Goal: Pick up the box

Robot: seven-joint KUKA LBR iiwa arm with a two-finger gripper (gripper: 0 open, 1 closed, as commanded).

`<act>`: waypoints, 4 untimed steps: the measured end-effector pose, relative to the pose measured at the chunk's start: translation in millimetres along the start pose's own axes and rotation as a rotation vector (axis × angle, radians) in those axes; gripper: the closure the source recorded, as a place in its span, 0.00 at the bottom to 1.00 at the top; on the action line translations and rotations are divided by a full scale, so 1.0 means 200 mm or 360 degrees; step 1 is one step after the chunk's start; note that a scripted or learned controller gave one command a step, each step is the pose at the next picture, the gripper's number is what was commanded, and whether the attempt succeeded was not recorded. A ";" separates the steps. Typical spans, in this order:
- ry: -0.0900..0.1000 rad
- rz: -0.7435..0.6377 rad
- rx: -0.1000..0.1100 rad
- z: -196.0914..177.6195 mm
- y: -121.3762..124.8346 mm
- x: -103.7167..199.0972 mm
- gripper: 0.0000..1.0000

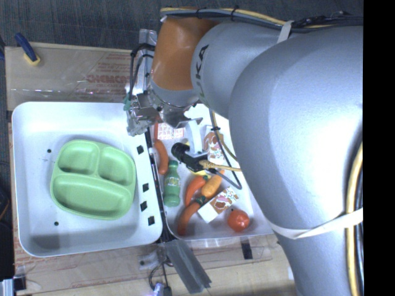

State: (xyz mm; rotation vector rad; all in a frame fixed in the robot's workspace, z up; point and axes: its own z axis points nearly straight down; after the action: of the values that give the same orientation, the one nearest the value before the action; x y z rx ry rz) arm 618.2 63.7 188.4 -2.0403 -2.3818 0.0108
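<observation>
wooden bench [74, 66] under two white bins; grey arm's gripper [139, 119] hovers over small red-and-white box [168, 132], seemingly lining up a grab.

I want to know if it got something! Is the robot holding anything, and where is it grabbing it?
It cannot be told. The tool sits above the right bin, near the box, but its tip is too hidden by the arm.

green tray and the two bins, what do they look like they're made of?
Green tray: looks like moulded plastic, matte with a soft sheen; rounded compartment walls and uniform colour suggest it. Left bin and right bin: probably white plastic, smooth and slightly glossy, with rounded corners and light glare. Could be coated metal; the view can't settle that.
</observation>
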 end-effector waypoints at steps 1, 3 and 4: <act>0.0000 0.0248 -0.0002 0.44 0.27 0.51 1.00; 0.0001 0.0301 -0.0004 0.00 -0.12 -0.60 1.00; 0.0002 0.0165 -0.0004 0.00 0.12 -0.51 1.00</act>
State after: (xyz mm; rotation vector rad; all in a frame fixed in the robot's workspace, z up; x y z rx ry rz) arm 656.9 -33.1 188.6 -2.1616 -2.2737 0.0074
